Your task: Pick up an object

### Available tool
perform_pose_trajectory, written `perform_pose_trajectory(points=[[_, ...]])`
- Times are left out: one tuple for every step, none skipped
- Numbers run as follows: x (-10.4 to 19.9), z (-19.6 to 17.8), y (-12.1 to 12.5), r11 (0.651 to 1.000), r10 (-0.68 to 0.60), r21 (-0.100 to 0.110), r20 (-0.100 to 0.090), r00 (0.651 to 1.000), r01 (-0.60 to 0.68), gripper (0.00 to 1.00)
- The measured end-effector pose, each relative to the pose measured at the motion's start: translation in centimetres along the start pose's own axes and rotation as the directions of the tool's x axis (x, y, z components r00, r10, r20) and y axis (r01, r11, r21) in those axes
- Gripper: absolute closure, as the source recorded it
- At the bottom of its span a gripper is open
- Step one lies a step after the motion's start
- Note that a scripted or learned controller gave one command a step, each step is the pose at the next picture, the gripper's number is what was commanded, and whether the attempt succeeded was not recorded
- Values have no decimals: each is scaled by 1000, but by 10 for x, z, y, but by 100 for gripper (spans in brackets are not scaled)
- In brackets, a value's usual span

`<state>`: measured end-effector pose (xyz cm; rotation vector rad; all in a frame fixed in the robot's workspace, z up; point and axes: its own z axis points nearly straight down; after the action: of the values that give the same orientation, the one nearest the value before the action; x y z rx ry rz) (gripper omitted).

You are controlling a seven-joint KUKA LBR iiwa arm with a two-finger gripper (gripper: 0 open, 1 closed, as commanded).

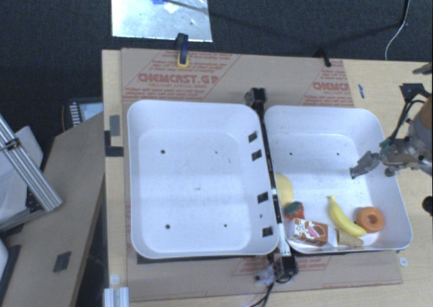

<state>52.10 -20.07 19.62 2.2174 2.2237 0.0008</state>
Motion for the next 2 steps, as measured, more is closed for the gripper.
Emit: perform_pose_trajectory(points=[[-6,115,81,1000,-5,-7,3,1000,6,0],[-6,101,78,1000,-4,-4,2,1000,4,100]])
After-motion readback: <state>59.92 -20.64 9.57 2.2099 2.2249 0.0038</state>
